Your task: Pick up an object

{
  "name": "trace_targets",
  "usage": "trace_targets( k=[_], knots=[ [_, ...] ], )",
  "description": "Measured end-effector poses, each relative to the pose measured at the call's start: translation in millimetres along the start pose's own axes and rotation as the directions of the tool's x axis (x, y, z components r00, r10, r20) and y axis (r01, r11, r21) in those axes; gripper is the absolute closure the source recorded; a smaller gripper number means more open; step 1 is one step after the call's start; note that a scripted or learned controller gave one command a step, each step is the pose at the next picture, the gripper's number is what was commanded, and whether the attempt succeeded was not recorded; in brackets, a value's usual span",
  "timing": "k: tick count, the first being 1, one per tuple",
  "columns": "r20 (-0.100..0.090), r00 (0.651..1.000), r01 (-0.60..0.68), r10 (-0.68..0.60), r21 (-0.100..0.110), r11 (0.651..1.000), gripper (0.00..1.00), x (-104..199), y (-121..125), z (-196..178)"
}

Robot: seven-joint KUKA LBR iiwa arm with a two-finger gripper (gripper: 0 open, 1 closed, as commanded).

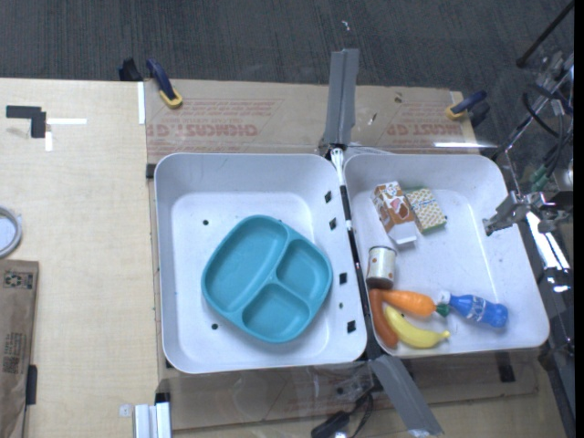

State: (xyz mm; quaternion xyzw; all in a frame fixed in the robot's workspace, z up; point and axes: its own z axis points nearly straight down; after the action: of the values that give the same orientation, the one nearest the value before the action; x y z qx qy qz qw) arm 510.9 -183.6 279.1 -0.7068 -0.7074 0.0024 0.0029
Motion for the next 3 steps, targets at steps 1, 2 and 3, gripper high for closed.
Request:
trace_targets(
  k=[1, 2, 3],
  knots=[
    [-0.001, 0.999, -0.053, 0.053, 0.0, 0.999, 0.0, 14, -33, 140],
    [-0.001, 0.901, -0.433, 0.433, 0.0, 0.901, 0.0, 0, -1, 157],
    [-0.002, 0.934, -0.358, 0.358, 0.002, 0.934, 0.0, 15, -34, 191]
  ],
)
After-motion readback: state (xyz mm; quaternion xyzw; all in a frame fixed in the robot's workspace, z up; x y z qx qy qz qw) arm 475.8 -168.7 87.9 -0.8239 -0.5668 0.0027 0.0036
